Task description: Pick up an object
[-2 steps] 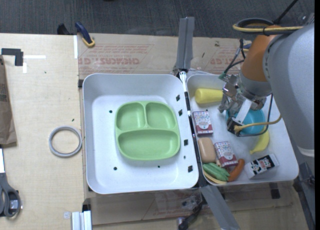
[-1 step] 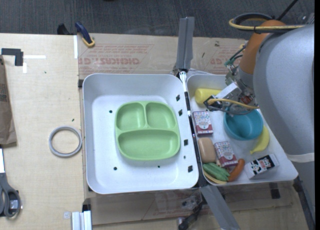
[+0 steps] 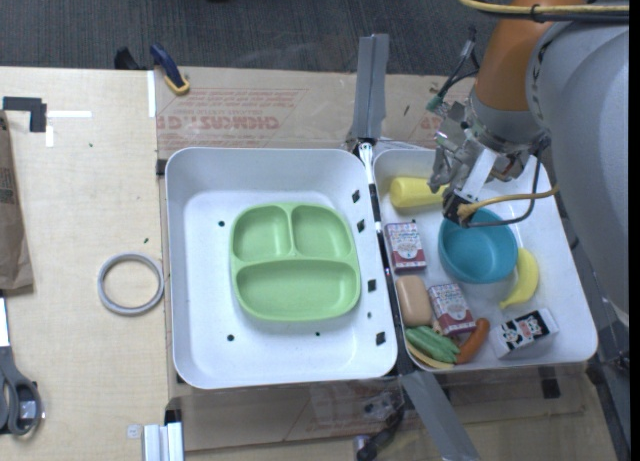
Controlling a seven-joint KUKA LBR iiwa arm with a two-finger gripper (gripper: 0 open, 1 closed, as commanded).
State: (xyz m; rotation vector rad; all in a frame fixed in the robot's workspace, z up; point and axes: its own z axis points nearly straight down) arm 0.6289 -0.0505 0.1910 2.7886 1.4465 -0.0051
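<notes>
Over the bin (image 3: 542, 227) nearer the arm, the fingers (image 3: 442, 181) are seen hanging at the bin's far end. Whether they are spread or closed cannot be told, and nothing is seen held between them. Just beside the fingers, on the side away from the arm, a yellow object (image 3: 412, 192) is laid on its side; whether it is touched by them cannot be told. Just on the near side of the fingers a blue bowl (image 3: 480, 251) is set upright, and a banana (image 3: 522, 279) is laid against its arm-side rim. Further from the fingers, toward the bin's near end, a red-and-white carton (image 3: 405, 246), a tan block (image 3: 413, 299), a second carton (image 3: 452, 309), green pods (image 3: 432, 345), an orange-red stick-shaped thing (image 3: 473, 339) and a black-and-white carton (image 3: 526, 329) are crowded together. Well apart from the fingers, in the other bin (image 3: 190, 249), a green divided plate (image 3: 295, 261) is placed flat. Further still, on the table (image 3: 80, 199), a ring of tape (image 3: 130, 282) and a pair of scissors (image 3: 15, 404) are laid.
</notes>
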